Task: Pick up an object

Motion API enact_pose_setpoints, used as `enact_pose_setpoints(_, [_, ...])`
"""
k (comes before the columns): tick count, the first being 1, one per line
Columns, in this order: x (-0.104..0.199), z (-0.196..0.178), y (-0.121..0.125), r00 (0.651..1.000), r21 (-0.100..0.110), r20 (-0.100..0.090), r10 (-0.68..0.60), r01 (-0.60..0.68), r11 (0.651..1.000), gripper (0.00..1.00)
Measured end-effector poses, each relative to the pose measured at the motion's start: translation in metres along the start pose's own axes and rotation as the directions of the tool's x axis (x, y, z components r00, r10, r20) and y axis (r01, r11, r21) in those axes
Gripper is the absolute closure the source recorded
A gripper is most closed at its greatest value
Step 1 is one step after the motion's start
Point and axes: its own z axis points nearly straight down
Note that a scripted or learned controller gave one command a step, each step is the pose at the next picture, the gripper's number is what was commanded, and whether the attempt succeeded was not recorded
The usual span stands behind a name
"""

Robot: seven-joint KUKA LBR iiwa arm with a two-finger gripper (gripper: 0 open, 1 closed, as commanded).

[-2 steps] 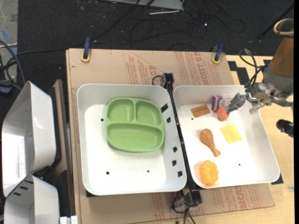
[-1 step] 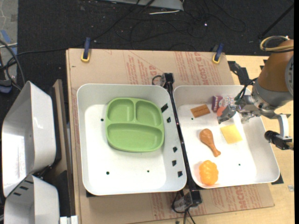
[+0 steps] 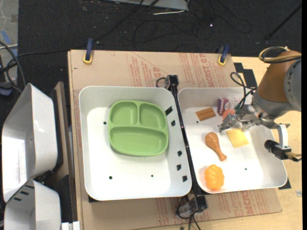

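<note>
Dark carpet with loose black cables surrounded the desk, whose top was covered with brown cardboard held by two yellow clamps at the far edge.

Several toy food items lay in the right bin. A yellow cheese wedge lay near the middle of this bin, just below the gripper. To its left lay a brown chicken drumstick, pointing at a slant toward the front of the bin. An orange fruit-like piece sat near the front wall, apart from the others. A small brown cracker-like piece lay toward the far left part of the bin, and beside it, to the right, was a purple object with a small red thing close to it; I could not tell what these were.

The gripper was low over the right bin, between the purple object and the cheese wedge. Whether the fingers were apart or together I could not tell, and nothing was visibly between them. The arm entered from the right, with its orange band above the wrist.

The left bin held a green divided plate with three compartments, lying flat in the far half.
</note>
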Motion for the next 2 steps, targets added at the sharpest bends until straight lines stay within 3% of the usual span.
enact_pose_setpoints(1, [0.000, -0.013, 0.001, 1.000, -0.005, 0.001, 0.000, 0.000, 1.000, 1.00])
enact_pose_setpoints(2, [0.000, -0.077, 0.002, 1.000, -0.009, 0.002, -0.003, 0.003, 1.000, 1.00])
